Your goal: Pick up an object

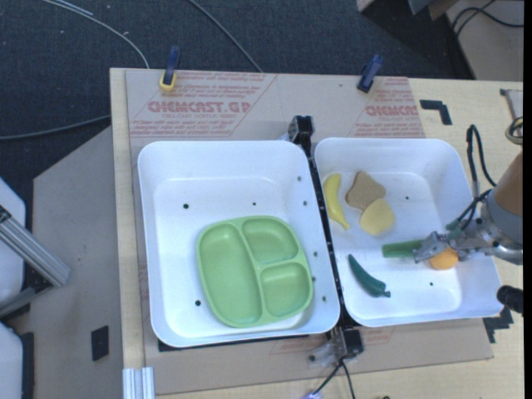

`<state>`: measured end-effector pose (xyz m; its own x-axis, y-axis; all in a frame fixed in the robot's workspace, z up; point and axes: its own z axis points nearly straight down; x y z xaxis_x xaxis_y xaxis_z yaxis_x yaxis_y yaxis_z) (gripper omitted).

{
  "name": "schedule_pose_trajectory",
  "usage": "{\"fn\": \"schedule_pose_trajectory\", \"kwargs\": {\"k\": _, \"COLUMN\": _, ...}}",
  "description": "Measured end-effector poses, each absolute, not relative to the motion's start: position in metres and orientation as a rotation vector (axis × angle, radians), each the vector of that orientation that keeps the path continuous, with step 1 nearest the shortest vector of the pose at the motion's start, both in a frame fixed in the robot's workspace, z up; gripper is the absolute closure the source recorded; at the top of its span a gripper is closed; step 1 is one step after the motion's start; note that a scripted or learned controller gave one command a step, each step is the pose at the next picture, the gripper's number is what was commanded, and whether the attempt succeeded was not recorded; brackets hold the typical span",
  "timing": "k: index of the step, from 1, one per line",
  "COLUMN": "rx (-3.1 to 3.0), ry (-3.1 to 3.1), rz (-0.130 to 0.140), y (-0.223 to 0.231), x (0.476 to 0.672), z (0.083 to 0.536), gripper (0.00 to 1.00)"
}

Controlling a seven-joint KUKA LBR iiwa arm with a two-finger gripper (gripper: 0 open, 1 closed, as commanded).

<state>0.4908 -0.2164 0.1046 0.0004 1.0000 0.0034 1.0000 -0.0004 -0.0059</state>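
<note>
Small orange piece point(445, 260) in the right bin point(399, 152), touching under the gripper point(438, 250): probably light, smooth, apt to roll; best pinched across the middle. Finger state: cannot tell. Green stick point(402, 249) just left.

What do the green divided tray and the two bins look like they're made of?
Green divided tray: looks like moulded plastic with a smooth, slightly glossy finish; uniform pale green, rounded compartment edges and soft highlights suggest it.

Left bin and right bin: probably thin formed white plastic, matte to satin; rounded corners and one-piece walls point that way, though the view can't confirm it.
</note>
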Motion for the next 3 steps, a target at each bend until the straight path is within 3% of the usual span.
{"fn": "schedule_pose_trajectory", "kwargs": {"k": 1, "rx": -2.224, "ry": -2.221, "rz": 0.0, "y": -0.218, "x": 0.492, "z": 0.118, "gripper": 1.0}}
{"fn": "schedule_pose_trajectory", "kwargs": {"k": 3, "rx": -2.226, "ry": -2.228, "rz": -0.003, "y": -0.219, "x": 0.498, "z": 0.224, "gripper": 1.0}}
